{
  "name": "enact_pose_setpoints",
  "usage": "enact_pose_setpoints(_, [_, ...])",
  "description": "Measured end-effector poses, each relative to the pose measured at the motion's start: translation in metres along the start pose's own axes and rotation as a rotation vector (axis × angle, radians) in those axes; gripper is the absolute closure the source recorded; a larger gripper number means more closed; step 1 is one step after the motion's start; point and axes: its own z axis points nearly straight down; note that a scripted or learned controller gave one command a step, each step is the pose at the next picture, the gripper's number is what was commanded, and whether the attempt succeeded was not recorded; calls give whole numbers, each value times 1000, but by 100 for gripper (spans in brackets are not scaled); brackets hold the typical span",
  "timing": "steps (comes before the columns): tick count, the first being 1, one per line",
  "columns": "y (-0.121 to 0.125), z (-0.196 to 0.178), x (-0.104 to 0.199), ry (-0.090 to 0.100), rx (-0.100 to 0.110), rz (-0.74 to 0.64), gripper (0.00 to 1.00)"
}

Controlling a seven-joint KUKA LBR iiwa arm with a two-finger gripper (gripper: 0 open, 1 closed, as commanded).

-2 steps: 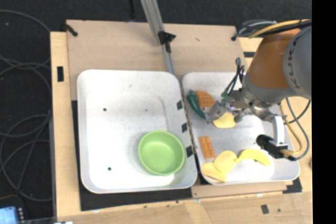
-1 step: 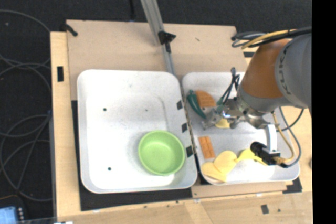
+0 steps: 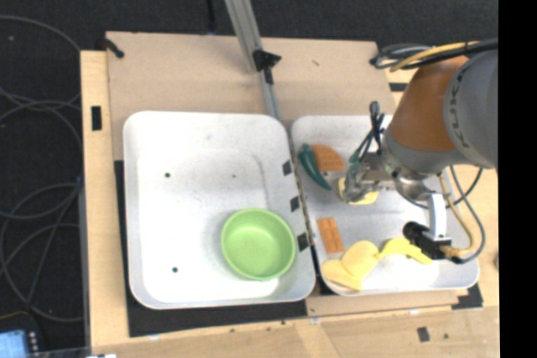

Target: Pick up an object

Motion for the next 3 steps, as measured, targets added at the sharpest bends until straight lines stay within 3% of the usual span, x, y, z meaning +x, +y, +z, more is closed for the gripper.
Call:
enact_pose_setpoints(1, [1,-63,-7,-2,-4,-4,100])
enact_pose_setpoints(2, [2,-74,-8,0,1,-7,100])
enact_pose_setpoints(3, [7,-68,45,1,3,-14,100])
